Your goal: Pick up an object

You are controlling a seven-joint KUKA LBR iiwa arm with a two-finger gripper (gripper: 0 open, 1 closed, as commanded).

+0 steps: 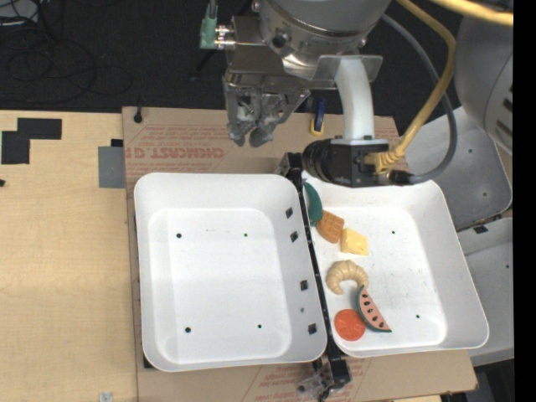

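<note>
Pincer [255, 129] hangs above the counter's far edge, beyond the left bin [159, 193]; grip state cannot be told. Candidate croissant [345, 275] lies mid right bin [444, 249], near its left wall. Judged light, rigid, slightly slick; grasp across the curved middle. Watermelon slice [372, 310] sits just beside; open floor lies rightward.

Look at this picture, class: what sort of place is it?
Probably a robotics lab: a grey arm's gripper hangs above two white bins, toy food such as a croissant lies in one, and cables trail behind.
</note>
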